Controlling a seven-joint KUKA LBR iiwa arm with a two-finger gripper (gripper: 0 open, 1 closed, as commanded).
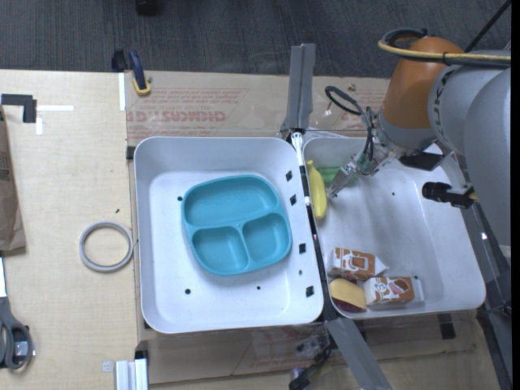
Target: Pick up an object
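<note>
My pincer [345,174] hangs low in the right bin [406,218], close to that bin's far left corner, reaching in from the right side of the tabletop [57,177]. I cannot tell how far it is open at this slant, and I see nothing caught in it.

The thing I judge to be in reach is the banana [316,190]. It lies just beside the pincer, toward the left, pressed along the wall that divides the two bins. Its long axis runs from the far edge toward the near edge, parallel to that wall. A green object [327,173] sits at the banana's far end, between it and my tip; I cannot make out what it is.

So the coming move turns on a short shift left and slightly nearward, with the pincer closing across the banana's width, not along its length. The wall crowds one side, which I judge the main risk.

Well apart, at the right bin's near edge, lie two small cartons [374,279] and a red-and-yellow piece [348,295]. The left bin [162,242] holds a blue divided tray [236,224].
</note>
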